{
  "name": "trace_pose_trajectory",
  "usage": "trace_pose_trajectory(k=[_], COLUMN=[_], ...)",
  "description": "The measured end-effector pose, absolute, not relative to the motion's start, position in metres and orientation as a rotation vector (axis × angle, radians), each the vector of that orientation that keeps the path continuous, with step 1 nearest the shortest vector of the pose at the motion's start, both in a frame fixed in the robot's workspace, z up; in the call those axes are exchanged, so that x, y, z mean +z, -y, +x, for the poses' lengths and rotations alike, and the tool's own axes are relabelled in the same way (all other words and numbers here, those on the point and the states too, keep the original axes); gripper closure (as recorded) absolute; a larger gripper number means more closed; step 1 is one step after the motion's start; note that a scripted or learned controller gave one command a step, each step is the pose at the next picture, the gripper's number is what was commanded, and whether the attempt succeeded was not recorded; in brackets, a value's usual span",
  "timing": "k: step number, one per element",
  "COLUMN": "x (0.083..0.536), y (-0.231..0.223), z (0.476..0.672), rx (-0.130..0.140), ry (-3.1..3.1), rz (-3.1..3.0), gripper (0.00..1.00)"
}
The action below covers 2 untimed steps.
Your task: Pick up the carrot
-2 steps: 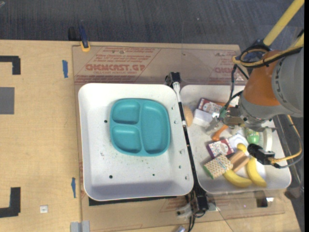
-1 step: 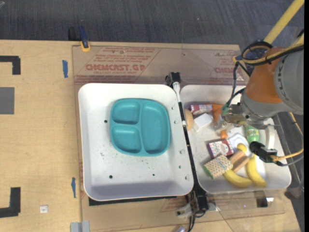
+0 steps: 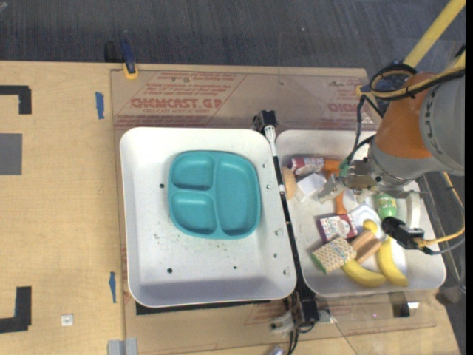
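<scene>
Carrot: short orange piece in the right bin, upper middle, among packed toy food; part of it is covered by the arm's wrist, so its full length cannot be read.
Claw: low in the right bin, right over the carrot; whether it is wide, narrow or holding anything I cannot tell, since the wrist hides it from above.
Handling: probably a light, stiff plastic toy with a smooth, tapering skin, so it may slip out of a pinch near the thin end; nothing fragile about it.
Hold: best taken across the thicker middle, with the pinch set square to its long axis.
Neighbours: a purple packet just below it, a white scrap to its left, a green item to its right, and two bananas nearer the bin's front; a descent could easily catch one of these instead.
Edges: the divider between the bins is near on the left, and the bin's back wall is close above; sideways room is scant.
Open room: straight up is free; the left bin, holding a teal divided plate, has bare white floor around it.
Worktop: broad cardboard-brown surface to the left, well apart from the work.
</scene>
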<state>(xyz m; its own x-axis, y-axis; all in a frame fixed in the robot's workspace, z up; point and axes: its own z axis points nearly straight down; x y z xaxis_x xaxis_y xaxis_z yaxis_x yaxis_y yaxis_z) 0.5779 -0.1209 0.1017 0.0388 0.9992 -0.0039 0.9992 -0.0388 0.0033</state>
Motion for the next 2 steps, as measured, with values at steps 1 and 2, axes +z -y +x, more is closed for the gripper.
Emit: trace_pose_trajectory(k=[1, 2], x=[0.087, 0.101], y=[0.147, 0.147], z=[0.651, 0.654], rx=[-0.021, -0.014], ry=[-1.81, -1.808], rz=[2.574, 2.559], gripper=[0.0, 1.0])
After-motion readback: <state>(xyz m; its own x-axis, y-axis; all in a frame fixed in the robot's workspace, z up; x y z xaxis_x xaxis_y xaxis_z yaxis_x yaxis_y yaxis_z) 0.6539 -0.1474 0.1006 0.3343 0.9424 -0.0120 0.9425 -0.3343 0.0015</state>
